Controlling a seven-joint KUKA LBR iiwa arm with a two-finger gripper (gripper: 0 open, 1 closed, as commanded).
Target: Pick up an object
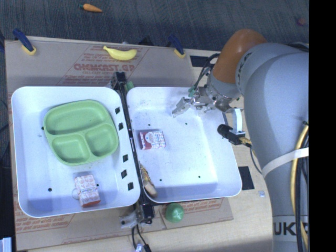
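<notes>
1. The grey arm (273, 88) is reaching in from the right over the far right part of the right bin (210, 161), taking up most of the right side of the view and covering that bin's far right corner.
2. The left bin (26, 156) is carrying a green divided tray (79, 130) in its far half and a small red-and-white carton (86, 189) near its near edge, well apart from the arm.
3. The gripper (179, 108) is hanging over the far middle of the right bin, pointing left. The fingers are looking slightly parted with nothing between them, though they are small and pale against the white floor, so this reading is loose.
4. The likeliest target, a red-and-white packet (151, 139), is lying flat on the right bin's floor, near the dividing wall. It is sitting left of and nearer than the fingers, apart from them, not touching.
5. Its long axis is running roughly left to right, tilted a little. My judgement: the move needs a shift left and toward the near side, then a descent with the fingers set across the short side.
6. A brownish object (148, 185) is lying against the divider at the right bin's near left corner; it is too small to identify.
7. Off the bins: a banana (120, 52) on the cardboard at the far side, and a green ball (174, 212) on the counter at the near edge.
8. Hard to tell: whether the fingertips are touching the bin floor or hovering above it.
</notes>
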